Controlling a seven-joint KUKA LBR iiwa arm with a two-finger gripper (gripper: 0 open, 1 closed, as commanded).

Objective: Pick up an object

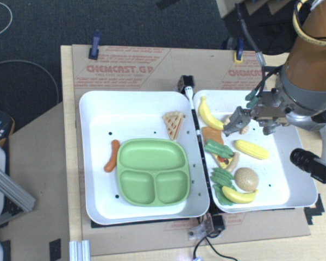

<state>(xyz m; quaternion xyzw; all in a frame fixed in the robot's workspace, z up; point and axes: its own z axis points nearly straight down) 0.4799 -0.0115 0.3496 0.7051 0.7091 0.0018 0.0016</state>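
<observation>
Over the right bin [293, 197], the fingers look spread with nothing between them, the gripper [238, 123] hanging low beside the far banana [207, 115] and above the orange piece [212, 134]. Corn [252, 149] lies just right. Likely lining up a grab here; the left bin's green tray [152, 171] sits well apart.

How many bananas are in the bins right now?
2, both in the right bin: one banana near its back-left corner, another banana at the front beside the round brown item.
</observation>
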